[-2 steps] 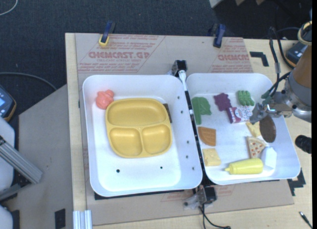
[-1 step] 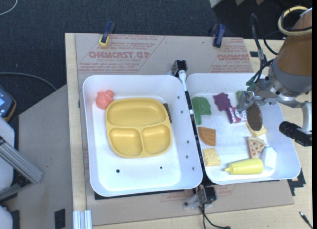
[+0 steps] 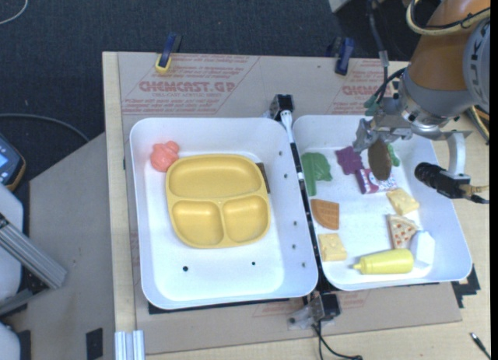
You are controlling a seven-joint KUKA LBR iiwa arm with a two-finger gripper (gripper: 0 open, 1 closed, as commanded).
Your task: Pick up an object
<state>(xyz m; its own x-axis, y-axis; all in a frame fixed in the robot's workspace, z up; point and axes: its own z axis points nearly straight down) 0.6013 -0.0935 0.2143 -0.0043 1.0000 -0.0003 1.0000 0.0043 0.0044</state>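
We read "CHEMCAST GP" on the brown paper-covered desk (image 3: 204,85); the grey two-finger claw (image 3: 379,156) hangs over the purple plastic toy (image 3: 352,161), grip state perhaps unclear.

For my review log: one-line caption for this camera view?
Gripper hovers over toy food in the right bin; yellow divided plate sits in the left bin.

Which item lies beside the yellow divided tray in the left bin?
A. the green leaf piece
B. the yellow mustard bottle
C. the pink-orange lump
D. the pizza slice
C: the pink-orange lump sits at the upper left corner of the yellow divided tray in the left bin, apart from the items in the other bin.
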